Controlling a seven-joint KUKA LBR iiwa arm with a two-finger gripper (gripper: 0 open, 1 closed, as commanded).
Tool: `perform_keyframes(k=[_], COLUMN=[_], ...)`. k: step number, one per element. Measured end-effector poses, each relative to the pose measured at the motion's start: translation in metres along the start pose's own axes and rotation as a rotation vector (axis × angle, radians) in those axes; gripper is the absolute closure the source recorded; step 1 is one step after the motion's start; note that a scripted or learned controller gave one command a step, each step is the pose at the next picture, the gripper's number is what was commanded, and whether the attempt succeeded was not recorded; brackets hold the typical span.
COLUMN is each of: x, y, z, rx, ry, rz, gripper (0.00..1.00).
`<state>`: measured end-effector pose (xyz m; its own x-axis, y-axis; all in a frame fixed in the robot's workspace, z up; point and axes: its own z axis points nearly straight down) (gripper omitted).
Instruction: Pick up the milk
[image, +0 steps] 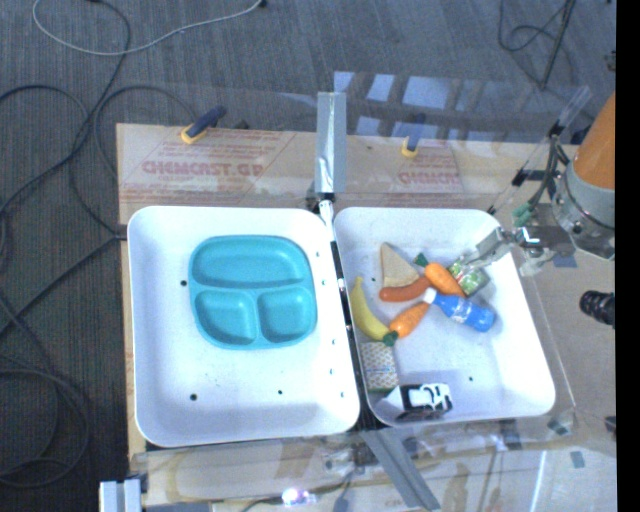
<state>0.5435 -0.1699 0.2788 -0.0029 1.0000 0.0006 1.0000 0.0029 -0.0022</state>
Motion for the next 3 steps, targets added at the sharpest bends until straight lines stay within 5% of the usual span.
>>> perform_keyframes(k=[1,2,3], x=[0.031,0.062,0.102], y=[-0.040,-0.055,-0.059], z=[0.169,0.187,0.096], rx=[0.002,-0.026,0.000], ry=[0.002,-0.021,-0.001], rz=[0.058,0.077,0.044], gripper=[0.00,0.00,0.00])
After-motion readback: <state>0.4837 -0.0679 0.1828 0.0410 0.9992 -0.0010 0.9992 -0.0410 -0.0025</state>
